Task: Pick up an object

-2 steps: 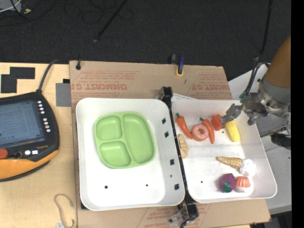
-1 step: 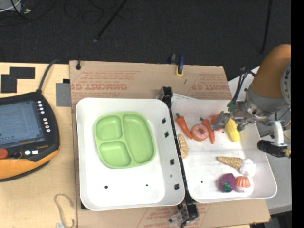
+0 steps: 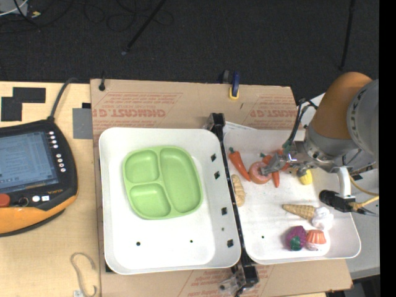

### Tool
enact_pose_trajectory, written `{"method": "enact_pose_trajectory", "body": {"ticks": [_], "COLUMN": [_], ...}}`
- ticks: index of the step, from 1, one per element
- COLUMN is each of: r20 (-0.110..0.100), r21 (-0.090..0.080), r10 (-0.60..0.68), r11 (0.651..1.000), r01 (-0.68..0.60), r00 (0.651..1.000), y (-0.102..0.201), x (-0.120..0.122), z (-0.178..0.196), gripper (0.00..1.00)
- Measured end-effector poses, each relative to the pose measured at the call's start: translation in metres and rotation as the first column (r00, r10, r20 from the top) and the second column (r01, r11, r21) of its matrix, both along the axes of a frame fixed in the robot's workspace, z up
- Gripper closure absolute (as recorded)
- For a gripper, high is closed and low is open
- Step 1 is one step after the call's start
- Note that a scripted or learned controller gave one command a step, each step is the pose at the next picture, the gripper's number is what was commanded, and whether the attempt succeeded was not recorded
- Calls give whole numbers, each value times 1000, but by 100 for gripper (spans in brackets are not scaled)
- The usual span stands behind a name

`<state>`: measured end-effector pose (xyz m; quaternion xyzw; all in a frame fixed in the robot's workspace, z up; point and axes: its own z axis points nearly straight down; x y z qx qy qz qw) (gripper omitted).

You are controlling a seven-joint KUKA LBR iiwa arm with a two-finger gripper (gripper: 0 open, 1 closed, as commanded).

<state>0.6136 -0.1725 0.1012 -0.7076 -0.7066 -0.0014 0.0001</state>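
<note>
Gripper (image 3: 276,163) low in right bin (image 3: 346,252), right-centre of frame, over red ring toy (image 3: 260,173) beside orange carrot (image 3: 238,163). Finger opening: cannot tell. Risk: crowded toys, claw nudges carrot, ring slips out.

A green three-compartment plastic tray (image 3: 163,182) sits in the middle of the left white bin (image 3: 117,240). An orange-and-grey handheld control pendant with a lit screen (image 3: 31,175) rests at the bench's left edge, on brown cardboard sheeting (image 3: 185,107).
</note>
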Motion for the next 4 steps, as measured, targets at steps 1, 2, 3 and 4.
{"method": "enact_pose_trajectory", "body": {"ticks": [1, 2, 3, 4], "r20": [5, 7, 2, 3], "r21": [-5, 1, -4, -4], "r10": [2, 0, -1, -1], "r11": [1000, 1000, 1000, 1000], "r01": [-2, 0, 1, 1], "r00": [1000, 1000, 1000, 1000], "y": [-1, 0, -7, -15], "x": [3, 4, 2, 11], "z": [-9, 3, 65, 122], "gripper": [0, 100, 100, 100]}}
